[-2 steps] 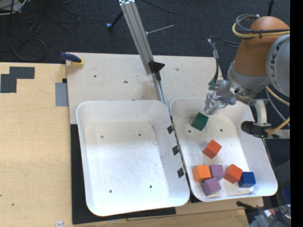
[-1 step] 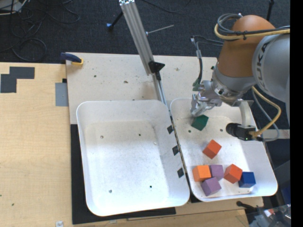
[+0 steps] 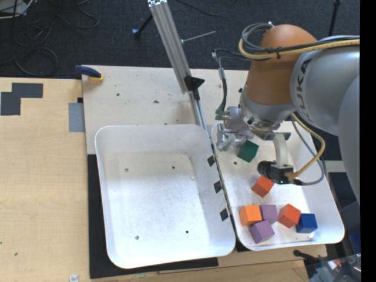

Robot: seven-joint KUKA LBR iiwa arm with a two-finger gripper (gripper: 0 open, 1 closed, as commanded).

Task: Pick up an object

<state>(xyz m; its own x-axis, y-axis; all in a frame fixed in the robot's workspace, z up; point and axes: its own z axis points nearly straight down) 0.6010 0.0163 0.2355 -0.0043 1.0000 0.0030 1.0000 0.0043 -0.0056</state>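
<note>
You look down from one fixed camera set above the desk (image 3: 41, 175), tilted at a slant so both white bins lie side by side before you: the left bin (image 3: 117, 145) and right bin (image 3: 329, 231). The arm (image 3: 282, 69) enters from your right, close and large.

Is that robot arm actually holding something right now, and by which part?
It cannot be told: a green cube sits right beside the gripper, but no grip on it shows.

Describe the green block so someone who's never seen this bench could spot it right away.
Look in the right white bin, at its far end under the gripper. The green block sits there beside the fingers, apart from the orange, purple and blue blocks. It is the one dark green cube.
</note>
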